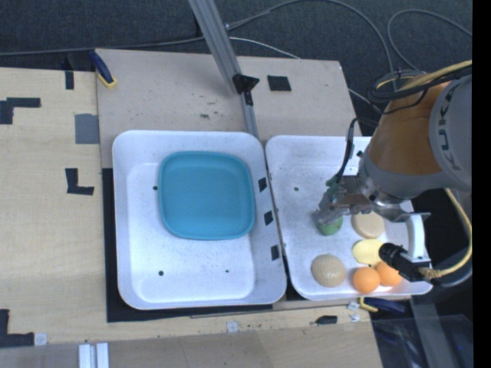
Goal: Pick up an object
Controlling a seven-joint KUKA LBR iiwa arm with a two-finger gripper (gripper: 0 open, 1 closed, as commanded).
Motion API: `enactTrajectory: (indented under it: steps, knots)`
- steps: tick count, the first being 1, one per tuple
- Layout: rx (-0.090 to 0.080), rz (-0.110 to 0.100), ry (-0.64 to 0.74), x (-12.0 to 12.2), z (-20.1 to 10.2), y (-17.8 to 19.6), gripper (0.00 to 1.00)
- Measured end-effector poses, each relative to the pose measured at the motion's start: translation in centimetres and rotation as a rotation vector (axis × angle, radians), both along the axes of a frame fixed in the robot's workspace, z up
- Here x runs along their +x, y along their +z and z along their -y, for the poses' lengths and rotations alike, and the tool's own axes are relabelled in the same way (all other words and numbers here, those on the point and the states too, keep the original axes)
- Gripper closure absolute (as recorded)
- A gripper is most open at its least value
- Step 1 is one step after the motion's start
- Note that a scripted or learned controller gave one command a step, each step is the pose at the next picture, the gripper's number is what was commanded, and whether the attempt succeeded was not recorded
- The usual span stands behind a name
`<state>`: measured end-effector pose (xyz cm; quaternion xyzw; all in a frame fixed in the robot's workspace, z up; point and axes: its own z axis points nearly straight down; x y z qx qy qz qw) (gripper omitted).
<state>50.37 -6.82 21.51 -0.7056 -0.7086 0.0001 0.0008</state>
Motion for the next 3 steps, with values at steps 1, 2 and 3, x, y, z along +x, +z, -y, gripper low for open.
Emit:
enactTrajectory:
  steps: [1,2,3]
  knots:
    - [0.0,0.0,0.0,0.0,-5.9,-0.5,1.0]
    - [0.0,0.0,0.001,-0.2,-11.1,-1.0,1.0]
    - [0.0,0.001,0.001,-1.2,-16.4,0.0,1.0]
